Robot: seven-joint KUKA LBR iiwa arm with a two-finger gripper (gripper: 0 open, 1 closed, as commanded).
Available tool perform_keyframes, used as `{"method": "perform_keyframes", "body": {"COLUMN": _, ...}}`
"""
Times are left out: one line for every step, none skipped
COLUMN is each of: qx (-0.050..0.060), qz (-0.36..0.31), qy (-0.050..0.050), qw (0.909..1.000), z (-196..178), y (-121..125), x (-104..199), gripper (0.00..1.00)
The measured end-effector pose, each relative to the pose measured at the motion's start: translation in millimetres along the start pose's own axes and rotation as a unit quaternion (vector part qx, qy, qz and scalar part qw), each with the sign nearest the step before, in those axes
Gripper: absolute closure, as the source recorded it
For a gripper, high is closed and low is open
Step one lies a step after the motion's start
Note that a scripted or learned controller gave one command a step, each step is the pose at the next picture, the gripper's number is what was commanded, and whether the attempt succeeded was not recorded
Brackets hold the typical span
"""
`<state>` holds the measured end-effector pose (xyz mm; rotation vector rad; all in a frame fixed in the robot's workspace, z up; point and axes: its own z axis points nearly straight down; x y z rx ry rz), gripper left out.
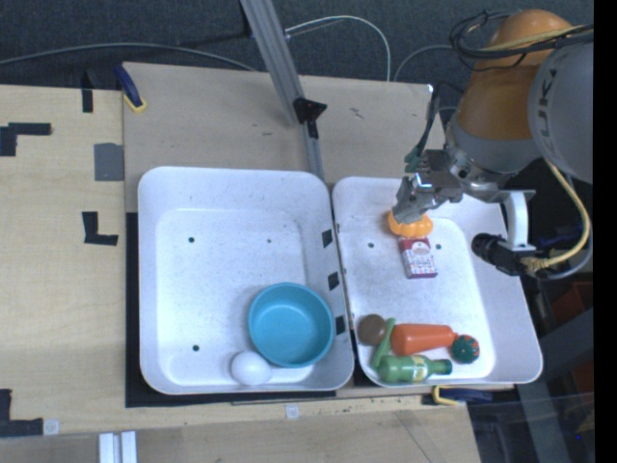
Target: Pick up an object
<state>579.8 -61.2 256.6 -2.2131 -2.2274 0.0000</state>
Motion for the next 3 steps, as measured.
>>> {"method": "perform_keyframes", "body": {"qx": 0.0, "qz": 0.0, "qy": 0.0, "qw": 1.0, "z": 0, "y": 10, "x": 51, "gripper": 1.0}}
{"method": "perform_keyframes", "body": {"qx": 0.0, "qz": 0.0, "qy": 0.0, "qw": 1.0, "z": 7, "y": 19, "x": 108, "gripper": 1.0}}
{"method": "perform_keyframes", "body": {"qx": 0.002, "qz": 0.0, "qy": 0.0, "qw": 1.0, "z": 34, "y": 16, "x": 156, "gripper": 1.0}}
